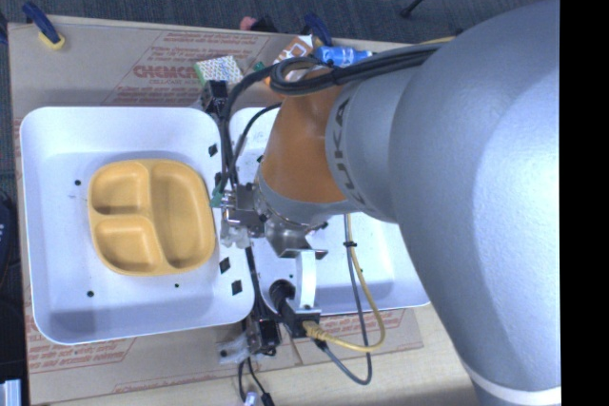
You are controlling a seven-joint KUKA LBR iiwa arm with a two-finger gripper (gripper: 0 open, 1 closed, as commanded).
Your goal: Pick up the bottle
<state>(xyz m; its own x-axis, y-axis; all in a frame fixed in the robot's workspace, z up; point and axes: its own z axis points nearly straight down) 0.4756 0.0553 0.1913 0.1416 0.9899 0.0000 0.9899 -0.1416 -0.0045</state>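
Frankly, no bottle can be made out: the big grey arm with its orange wrist band reaches in from three o'clock and covers nearly all of the right-hand shallow white plastic bin, so the bottle's place cannot be told. The arm is bent steeply down over that bin, its wrist pointing toward the wall shared by the two bins, and the metal two-finger gripper sits low at the wrist's six o'clock end; whether it is grasping or released cannot be told. Black and yellow cables loop off the wrist toward six o'clock. At nine o'clock of the gripper, the left-hand shallow white bin holds a yellow three-compartment plastic tray, lying flat and apart from the gripper. Both bins rest on printed brown cardboard.
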